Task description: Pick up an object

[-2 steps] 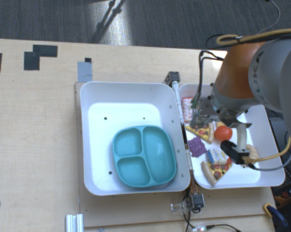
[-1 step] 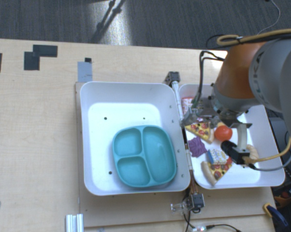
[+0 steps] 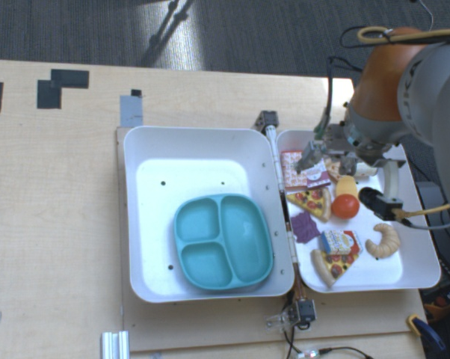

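From the one camera above the bench, two shallow white bins sit side by side. The left bin (image 3: pixel 135 200) carries a teal divided plate (image 3: pixel 223 240) with three compartments, lying flat toward the near side and apart from the clutter, so it reads as a receiving place rather than a target. The right bin (image 3: pixel 427 271) holds the candidates for picking, which are toy foods scattered loosely, probably so the program can go for any of them: a pizza slice (image 3: pixel 310 200) beside a red tomato (image 3: pixel 345 206), a purple piece (image 3: pixel 306 228) just below the pizza, a small printed packet (image 3: pixel 337 241), a second pizza slice (image 3: pixel 333 265) near the front wall, a croissant (image 3: pixel 384 240) toward the right, and a pink printed card or packet (image 3: pixel 291 167) at the far left of that bin. Printing shows on the packets, but it is too small to read and no brand can be made out.

The arm reaches in from the right, its orange band above the wrist, and the gripper (image 3: pixel 320 158) hangs low over the far part of the right bin, close to the pink packet and a yellow piece (image 3: pixel 347 185). Whether its fingers are parted or closed I cannot tell, and nothing is visibly held between them. By my judgement the pick is not yet made, and the crowding around the pink packet could spoil a clean grasp
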`<state>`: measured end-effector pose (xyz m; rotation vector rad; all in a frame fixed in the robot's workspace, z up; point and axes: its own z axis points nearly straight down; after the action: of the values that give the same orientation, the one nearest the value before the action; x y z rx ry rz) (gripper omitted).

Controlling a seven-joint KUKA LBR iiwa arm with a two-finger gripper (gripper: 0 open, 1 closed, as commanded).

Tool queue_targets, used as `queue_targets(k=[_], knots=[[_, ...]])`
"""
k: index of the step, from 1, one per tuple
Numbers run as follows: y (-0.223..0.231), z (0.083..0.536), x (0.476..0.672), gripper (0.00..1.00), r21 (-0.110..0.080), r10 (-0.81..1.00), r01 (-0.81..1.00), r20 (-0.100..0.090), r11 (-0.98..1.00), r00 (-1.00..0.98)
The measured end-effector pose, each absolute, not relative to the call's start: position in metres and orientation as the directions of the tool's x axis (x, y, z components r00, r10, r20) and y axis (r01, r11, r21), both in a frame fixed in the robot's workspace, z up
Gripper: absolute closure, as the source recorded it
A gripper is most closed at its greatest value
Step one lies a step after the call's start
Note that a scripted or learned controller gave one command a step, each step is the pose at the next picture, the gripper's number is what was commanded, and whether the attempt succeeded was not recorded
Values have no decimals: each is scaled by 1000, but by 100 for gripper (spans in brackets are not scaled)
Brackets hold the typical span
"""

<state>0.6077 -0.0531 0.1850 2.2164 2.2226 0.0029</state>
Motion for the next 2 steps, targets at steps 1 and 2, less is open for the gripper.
queue_targets(k=[1, 2], knots=[[-85, 86, 621, 0, 5, 1000, 1000, -1, 4, -4], [-85, 98, 623, 100, 9, 1000, 1000, -1, 8, -8]])
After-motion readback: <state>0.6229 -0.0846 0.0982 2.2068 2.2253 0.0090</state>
